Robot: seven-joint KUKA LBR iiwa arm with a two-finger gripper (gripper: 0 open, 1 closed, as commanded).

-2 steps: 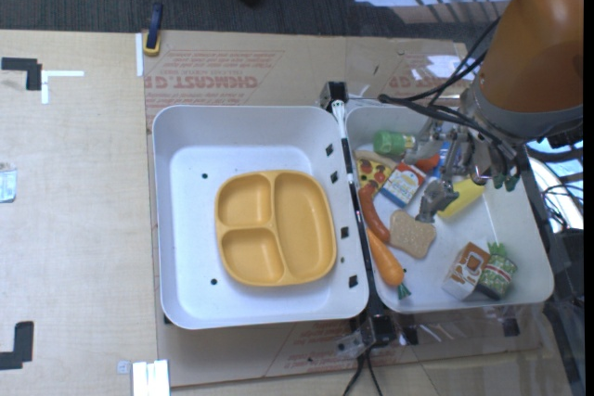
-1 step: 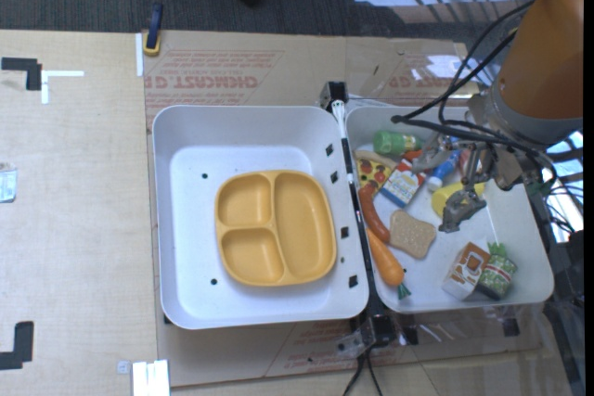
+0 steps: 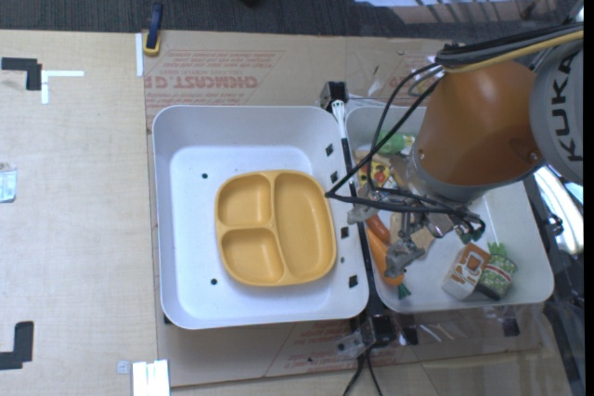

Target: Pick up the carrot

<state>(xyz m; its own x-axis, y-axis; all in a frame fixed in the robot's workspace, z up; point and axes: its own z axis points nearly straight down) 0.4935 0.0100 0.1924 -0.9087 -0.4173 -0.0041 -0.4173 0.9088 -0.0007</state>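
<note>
Using the yellow plate (image 3: 276, 227) as the landmark: it is sitting in the middle of the left bin (image 3: 176, 199), a three-compartment dish with nothing lying in any of its sections. Just to the right of the plate, past the dark divider where the two bins are meeting, the carrot (image 3: 379, 243) is lying in the right bin (image 3: 529, 287), close against that bin's left wall and running roughly away from the camera towards it. Only a stretch of its orange body is showing; wires and the tool above are crossing over part of it.

A little further right of the plate, the gripper (image 3: 406, 253) is hanging over the carrot's lower end, beneath the arm's (image 3: 483, 130) big orange wrist. Its metal fingers are pointing down beside the carrot, but whether they are spread or closed, and whether anything is between them, I cannot tell from this angle.

Further right again, a small carton (image 3: 467, 272) and a green packet (image 3: 499, 274) are lying together near the right bin's front edge, well apart from the carrot.

The carrot is probably a light toy, stiff and smooth, so likely to roll or slip. Gripping across its thicker middle, jaws square to its length, looks safest; the nearby wall is leaving little room on that side.
</note>
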